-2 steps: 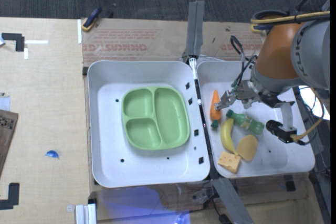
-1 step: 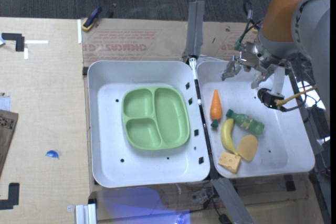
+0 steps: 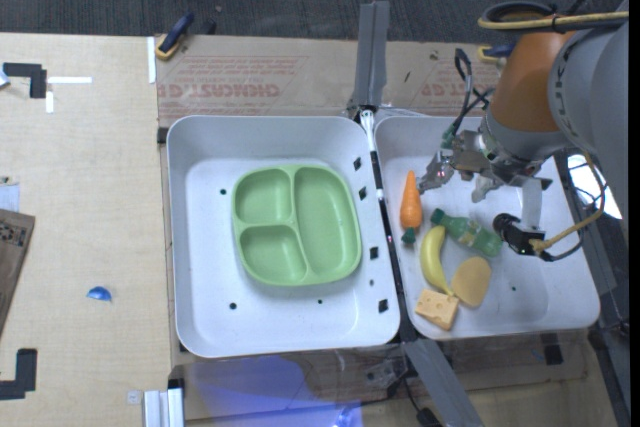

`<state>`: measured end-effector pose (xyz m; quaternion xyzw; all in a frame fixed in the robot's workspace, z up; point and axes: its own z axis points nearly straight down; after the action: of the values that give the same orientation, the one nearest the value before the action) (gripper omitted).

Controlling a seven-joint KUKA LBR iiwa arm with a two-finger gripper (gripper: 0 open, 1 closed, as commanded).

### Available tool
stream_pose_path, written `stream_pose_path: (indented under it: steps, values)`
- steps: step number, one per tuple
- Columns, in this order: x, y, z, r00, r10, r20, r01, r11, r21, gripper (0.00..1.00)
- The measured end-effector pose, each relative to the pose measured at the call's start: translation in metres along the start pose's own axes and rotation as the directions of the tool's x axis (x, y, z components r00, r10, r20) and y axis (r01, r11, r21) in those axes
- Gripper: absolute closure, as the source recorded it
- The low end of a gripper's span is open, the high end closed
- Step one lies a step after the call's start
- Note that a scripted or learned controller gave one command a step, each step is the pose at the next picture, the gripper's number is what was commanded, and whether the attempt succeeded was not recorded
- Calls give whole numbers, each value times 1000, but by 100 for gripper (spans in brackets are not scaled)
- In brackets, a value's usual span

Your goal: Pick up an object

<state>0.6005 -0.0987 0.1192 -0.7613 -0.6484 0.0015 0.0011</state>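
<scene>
Camera view from above, looking down on two white bins side by side. Left bin [image 3: 190,245] holding a green divided plate [image 3: 297,223] at its centre. Right bin [image 3: 560,300] holding a carrot [image 3: 410,200], a green bottle [image 3: 468,232], a banana [image 3: 432,257], a potato-like piece [image 3: 472,281] and a cheese wedge [image 3: 437,308], clustered along its left side. Gripper [image 3: 478,177] reaching from the right, above the bin's far part, just right of the carrot; grasping nothing visible, jaw state impossible to tell.
</scene>
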Motion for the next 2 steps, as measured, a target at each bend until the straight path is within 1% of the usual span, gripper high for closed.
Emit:
stream_pose_path:
  steps: [1, 2]
  values:
    - [-2, 0, -8, 1000, 4, 1, -4, 1000, 2, 100]
    - [-2, 0, -8, 1000, 4, 1, -4, 1000, 2, 0]
